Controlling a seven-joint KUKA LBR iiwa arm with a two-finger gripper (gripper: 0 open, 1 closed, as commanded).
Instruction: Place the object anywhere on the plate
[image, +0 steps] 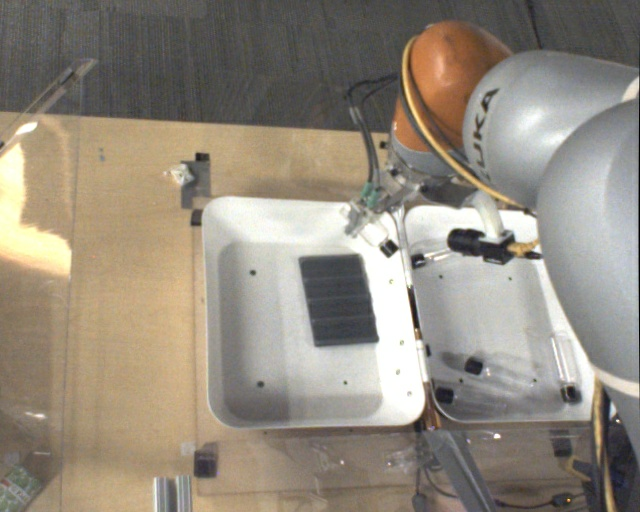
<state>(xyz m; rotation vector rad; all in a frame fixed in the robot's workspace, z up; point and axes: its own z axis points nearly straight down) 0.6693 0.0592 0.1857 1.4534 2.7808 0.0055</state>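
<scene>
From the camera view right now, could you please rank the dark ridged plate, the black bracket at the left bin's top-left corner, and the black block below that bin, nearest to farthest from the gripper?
Gripper is at the left bin's top-right rim.
1. Dark ridged plate, in the left bin, just below-left.
2. Black bracket, at the far left.
3. Black block, at the bottom left.

Bulky rounded grey metal arm (570, 130) with smooth silver-grey shells, dark "KUKA" lettering on one link. Glossy orange dome-shaped band (450, 65) above the wrist, edged by a thin yellowish cable. Black cables looping beside the wrist, small green-tinted fittings below.
</scene>
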